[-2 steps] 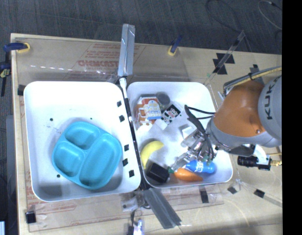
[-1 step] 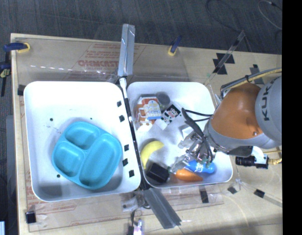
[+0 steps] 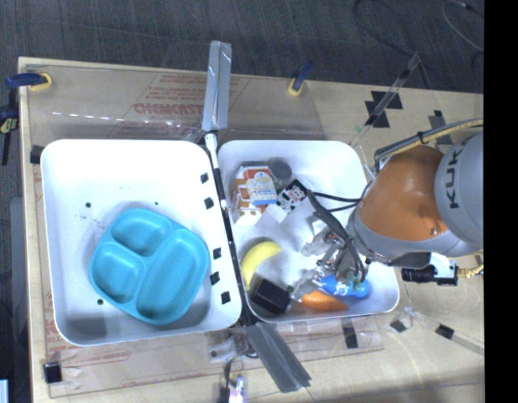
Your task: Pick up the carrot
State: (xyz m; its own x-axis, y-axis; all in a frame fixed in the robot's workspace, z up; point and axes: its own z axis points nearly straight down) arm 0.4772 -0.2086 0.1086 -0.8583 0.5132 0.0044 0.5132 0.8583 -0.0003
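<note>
The carrot (image 3: pixel 322 301) is a short orange piece lying flat by the front wall of the right bin (image 3: pixel 359 159). My gripper (image 3: pixel 330 269) hangs low over it, its metal tip just above and touching or nearly touching the carrot's upper side. A blue object (image 3: pixel 353 290) lies against the carrot's right end, partly under the gripper. The wrist and its orange band (image 3: pixel 401 204) reach in from the right and cover the bin's right side.
A yellow banana-like item (image 3: pixel 259 257) and a black block (image 3: pixel 269 296) lie just left of the carrot. A small carton (image 3: pixel 257 190) and a grey round piece (image 3: pixel 279 170) sit at the back. The left bin (image 3: pixel 65 166) holds a blue divided plate (image 3: pixel 149 264).
</note>
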